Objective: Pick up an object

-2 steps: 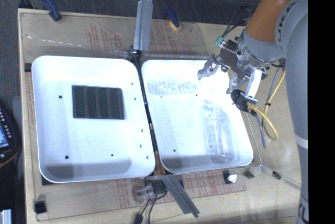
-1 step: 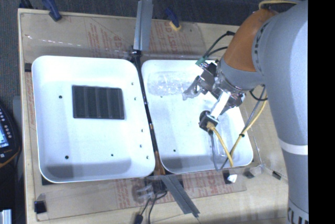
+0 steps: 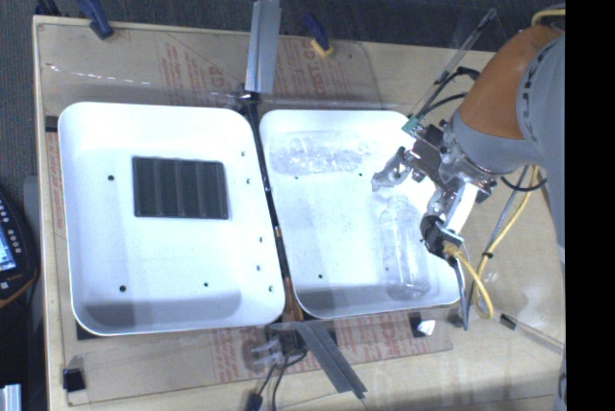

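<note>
- Two white bins sit side by side on a wooden bench (image 3: 144, 63). They are shallow, smooth and shiny, with round corners.
- The left bin (image 3: 96, 284) holds one dark flat rectangle (image 3: 181, 187) with ribs running down it, like a grate. It lies flat near the middle of that bin, with lots of bare white floor all around it.
- The right bin (image 3: 327, 294) holds two see-through things. Both are hard to see on the white.
- One is a crinkly clear plastic piece (image 3: 317, 154). It lies along the far side of the right bin, close to the top wall.
- The other is a clear plastic bottle (image 3: 402, 251). It lies on its side near the right wall, with one end close to the near right corner.
- The middle and left part of the right bin is bare, so there is open room there.
- The arm (image 3: 509, 102) is grey with an orange band, and yellow and black wires hang off it. It comes in over the right edge of the right bin.
- The gripper (image 3: 408, 179) is shiny metal. It hangs above the top end of the clear bottle, just inside the right wall. I cannot tell if its claw is released or clenched, and I see nothing grasped in it.
- Two blue clamps (image 3: 96, 15) (image 3: 316, 32) bite the far edge of the bench.
- One grey metal bar (image 3: 261, 44) stands behind the gap between the bins, and one more bar (image 3: 332, 363) lies in front.
</note>
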You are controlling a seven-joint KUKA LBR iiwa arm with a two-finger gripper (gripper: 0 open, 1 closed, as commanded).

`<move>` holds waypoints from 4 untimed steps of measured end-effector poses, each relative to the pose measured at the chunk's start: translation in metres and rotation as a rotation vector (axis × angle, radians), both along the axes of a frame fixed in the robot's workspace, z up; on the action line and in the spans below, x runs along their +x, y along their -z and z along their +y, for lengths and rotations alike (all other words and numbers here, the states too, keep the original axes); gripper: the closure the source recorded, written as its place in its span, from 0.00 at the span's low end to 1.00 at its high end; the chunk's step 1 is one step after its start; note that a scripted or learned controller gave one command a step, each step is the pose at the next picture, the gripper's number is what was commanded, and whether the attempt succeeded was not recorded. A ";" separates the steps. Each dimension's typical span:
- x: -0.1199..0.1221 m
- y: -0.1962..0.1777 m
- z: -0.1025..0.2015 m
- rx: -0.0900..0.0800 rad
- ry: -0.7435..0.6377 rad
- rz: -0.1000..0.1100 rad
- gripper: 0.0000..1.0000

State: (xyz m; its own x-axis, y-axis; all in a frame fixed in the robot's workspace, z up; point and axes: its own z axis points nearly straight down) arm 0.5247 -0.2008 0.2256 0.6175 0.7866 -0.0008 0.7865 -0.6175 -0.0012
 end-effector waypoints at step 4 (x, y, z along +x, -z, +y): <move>-0.032 -0.064 0.003 0.001 -0.771 0.000 0.00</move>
